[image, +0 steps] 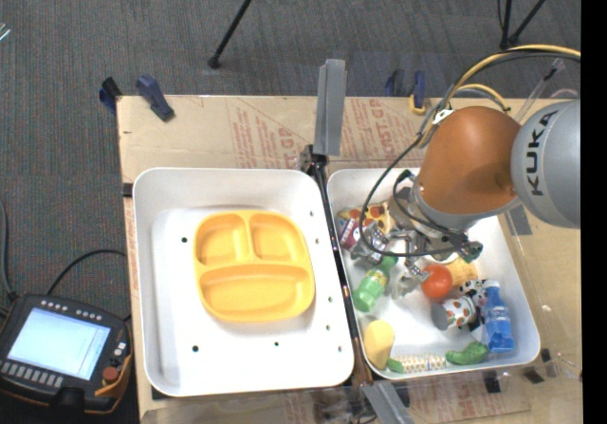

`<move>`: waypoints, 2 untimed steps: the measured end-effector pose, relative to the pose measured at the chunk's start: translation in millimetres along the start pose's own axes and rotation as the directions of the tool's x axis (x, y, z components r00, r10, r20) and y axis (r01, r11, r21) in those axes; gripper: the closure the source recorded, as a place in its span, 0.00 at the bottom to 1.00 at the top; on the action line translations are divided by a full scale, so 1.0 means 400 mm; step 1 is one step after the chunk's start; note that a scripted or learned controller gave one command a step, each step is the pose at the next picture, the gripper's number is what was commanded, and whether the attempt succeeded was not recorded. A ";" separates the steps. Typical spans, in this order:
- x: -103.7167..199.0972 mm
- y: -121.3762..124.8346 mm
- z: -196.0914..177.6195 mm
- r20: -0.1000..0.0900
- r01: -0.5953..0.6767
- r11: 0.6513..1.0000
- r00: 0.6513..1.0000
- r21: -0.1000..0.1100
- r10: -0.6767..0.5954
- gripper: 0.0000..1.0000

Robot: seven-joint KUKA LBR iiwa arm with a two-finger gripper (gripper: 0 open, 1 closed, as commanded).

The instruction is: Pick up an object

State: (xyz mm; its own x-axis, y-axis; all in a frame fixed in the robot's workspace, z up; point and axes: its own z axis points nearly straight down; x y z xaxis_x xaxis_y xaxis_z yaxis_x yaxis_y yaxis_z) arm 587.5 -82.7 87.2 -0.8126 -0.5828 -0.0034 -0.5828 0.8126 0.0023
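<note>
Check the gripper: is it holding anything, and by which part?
Cannot be told. The gripper is down among the toys in the right bin, near the green bottle and red ball, with the wrist blocking it.

Two white bins: left bin (pixel 152 318), right bin (pixel 524 304). One yellow divided tray (pixel 254 266). One green bottle (pixel 371 290). One red ball (pixel 437 282). One blue bottle (pixel 499 323). One cow figure (pixel 467 304).

Shallow white plastic bin (pixel 161 223), left: yellow three-compartment plastic tray (pixel 254 266). Shallow white plastic bin (pixel 526 304), right: small green plastic bottle (pixel 370 290), round red-orange toy tomato (pixel 437 282), black-and-white spotted toy cow (pixel 468 304), blue plastic bottle (pixel 497 322), pale yellow rounded toy (pixel 378 340), curved green toy pickle (pixel 467 354). Brown cardboard surface (pixel 218 128), red print.
</note>
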 end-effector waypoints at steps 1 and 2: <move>-0.026 -0.024 0.001 -0.002 -0.106 0.994 0.994 -0.002 0.106 0.00; -0.069 -0.064 0.002 -0.004 -0.198 0.980 0.980 -0.002 0.198 0.00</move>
